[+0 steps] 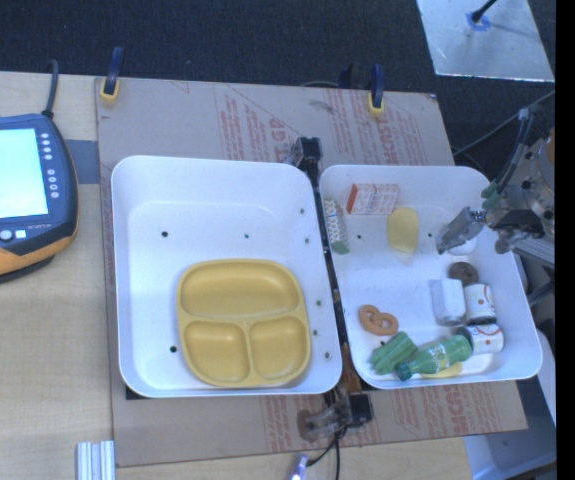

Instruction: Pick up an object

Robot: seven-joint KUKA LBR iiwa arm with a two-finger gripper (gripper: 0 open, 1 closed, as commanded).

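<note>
A pale wooden table (37, 368) carries a cardboard sheet with two shallow white bins side by side. The metal hand (464, 230) hangs over the right bin (527, 318) near its far right wall; whether it is apart or together, I cannot tell. The risk is a miss: the small items lie crowded, so the hand may nudge neighbours or close on nothing. The right bin holds a pale yellow block (403, 229), a pretzel-shaped brown piece (377, 320), a green bottle (435, 356) and a white cylinder (448, 300). The left bin (147, 218) holds a yellow three-compartment plastic tray (243, 321).
</note>
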